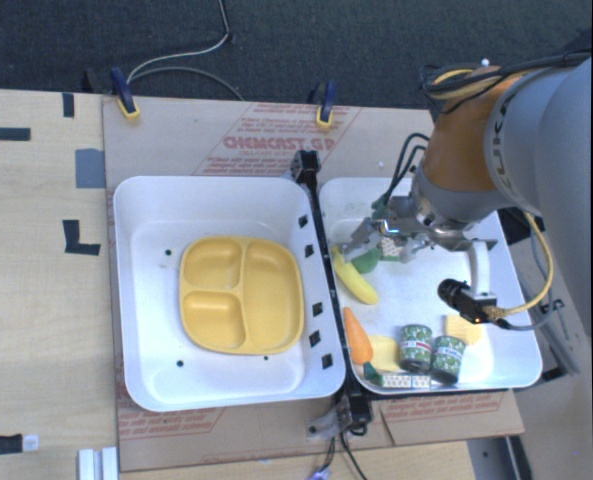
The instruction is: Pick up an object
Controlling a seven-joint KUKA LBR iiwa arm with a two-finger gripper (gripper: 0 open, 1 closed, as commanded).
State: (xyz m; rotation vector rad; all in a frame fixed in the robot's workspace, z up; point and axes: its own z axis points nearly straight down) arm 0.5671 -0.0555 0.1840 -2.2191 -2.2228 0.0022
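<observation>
Two white bins sit side by side on brown cardboard [266,138]. Over the right bin [521,368], the gripper [368,240] has its fingers apart, holding nothing, just above a yellow banana [357,282] lying beside a carrot [357,337].

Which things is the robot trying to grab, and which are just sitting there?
For the job: gripper, banana, carrot, two cans, yellow block, green thing by the gripper.

Just sitting there: yellow plate, clamps, cable.
</observation>
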